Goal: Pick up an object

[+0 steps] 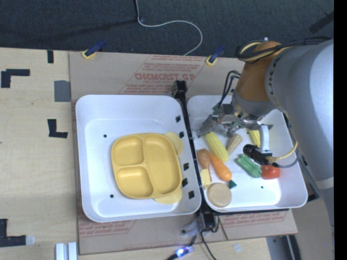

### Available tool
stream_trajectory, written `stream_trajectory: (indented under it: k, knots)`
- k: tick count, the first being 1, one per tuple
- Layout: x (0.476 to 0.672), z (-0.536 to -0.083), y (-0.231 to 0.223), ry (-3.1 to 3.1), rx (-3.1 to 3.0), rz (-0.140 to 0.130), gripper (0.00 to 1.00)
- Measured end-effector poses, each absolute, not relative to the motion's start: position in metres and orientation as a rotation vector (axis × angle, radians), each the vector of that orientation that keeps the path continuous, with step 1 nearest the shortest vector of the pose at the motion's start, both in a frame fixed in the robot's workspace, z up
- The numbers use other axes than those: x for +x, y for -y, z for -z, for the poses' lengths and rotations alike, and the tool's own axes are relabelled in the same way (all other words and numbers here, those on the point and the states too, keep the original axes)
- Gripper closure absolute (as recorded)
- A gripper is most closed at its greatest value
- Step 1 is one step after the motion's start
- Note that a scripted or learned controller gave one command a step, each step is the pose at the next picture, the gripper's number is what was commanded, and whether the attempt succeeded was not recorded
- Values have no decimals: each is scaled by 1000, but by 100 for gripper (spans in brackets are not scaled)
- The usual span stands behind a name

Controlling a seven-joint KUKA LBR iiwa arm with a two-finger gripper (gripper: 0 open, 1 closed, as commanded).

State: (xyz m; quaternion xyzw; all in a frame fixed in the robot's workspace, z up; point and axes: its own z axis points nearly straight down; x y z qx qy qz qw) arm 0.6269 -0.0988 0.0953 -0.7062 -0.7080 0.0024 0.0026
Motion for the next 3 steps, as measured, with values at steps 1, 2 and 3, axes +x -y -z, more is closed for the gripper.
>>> stream_trajectory:
  k: [1,2,3]
  knots:
    - [626,-83,98,2223,-2218,-5,0]
    - [627,-95,98,2223,-2219,-4,100]
    - [624,-138,97,2224,-2222,3,100]
